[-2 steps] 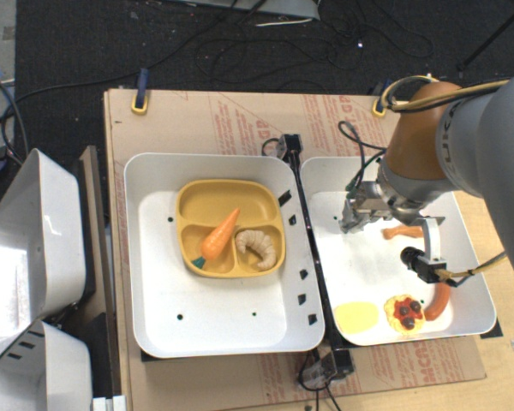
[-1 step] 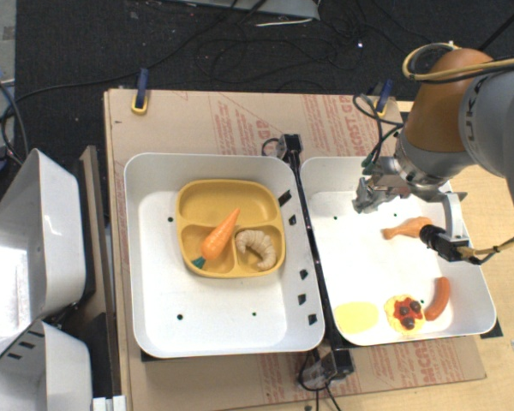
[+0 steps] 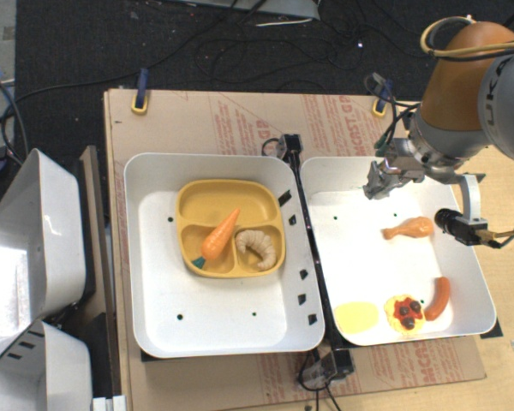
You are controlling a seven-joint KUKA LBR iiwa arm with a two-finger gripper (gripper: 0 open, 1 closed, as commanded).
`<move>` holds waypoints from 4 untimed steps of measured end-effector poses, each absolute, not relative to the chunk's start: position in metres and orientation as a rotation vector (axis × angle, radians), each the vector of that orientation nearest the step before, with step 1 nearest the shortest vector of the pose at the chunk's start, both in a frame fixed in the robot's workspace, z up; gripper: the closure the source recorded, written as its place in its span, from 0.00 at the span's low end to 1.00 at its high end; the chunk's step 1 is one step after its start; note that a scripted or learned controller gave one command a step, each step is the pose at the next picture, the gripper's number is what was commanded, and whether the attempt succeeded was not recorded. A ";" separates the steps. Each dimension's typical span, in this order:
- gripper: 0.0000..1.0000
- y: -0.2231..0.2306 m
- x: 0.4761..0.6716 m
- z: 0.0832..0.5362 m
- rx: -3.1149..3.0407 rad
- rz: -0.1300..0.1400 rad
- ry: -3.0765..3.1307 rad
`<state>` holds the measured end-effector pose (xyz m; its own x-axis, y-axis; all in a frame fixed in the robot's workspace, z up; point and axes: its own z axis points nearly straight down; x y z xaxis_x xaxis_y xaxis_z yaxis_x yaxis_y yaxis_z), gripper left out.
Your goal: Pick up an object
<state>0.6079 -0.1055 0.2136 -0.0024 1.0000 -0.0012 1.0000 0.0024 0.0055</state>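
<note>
The right bin (image 3: pixel 351 221) holds a toy chicken drumstick (image 3: pixel 409 228) near its middle right, a sausage (image 3: pixel 438 298) at the lower right, a small pizza slice with red toppings (image 3: pixel 404 312) and a flat yellow disc (image 3: pixel 356 317) along the front. My gripper (image 3: pixel 379 183) hangs over the back of the right bin, up and to the left of the drumstick, with nothing visible between its fingers. In the left bin (image 3: pixel 154 229) a yellow divided plate (image 3: pixel 193 205) carries a carrot (image 3: pixel 220 234) and a shrimp (image 3: pixel 257 247).
The two bins sit on a cardboard sheet (image 3: pixel 240 118) held by yellow clamps (image 3: pixel 140 101). A black clip (image 3: pixel 289 144) sits where the bins meet. Grey trays (image 3: pixel 34 238) lie off the bench to the left. Cables run across the dark floor behind.
</note>
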 end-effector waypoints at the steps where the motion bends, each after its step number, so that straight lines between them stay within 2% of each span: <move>1: 1.00 -0.055 0.603 0.224 2.213 0.002 2.230; 3: 1.00 0.051 0.617 0.242 2.212 0.004 2.230; 4: 1.00 0.097 0.621 0.234 2.213 0.001 2.228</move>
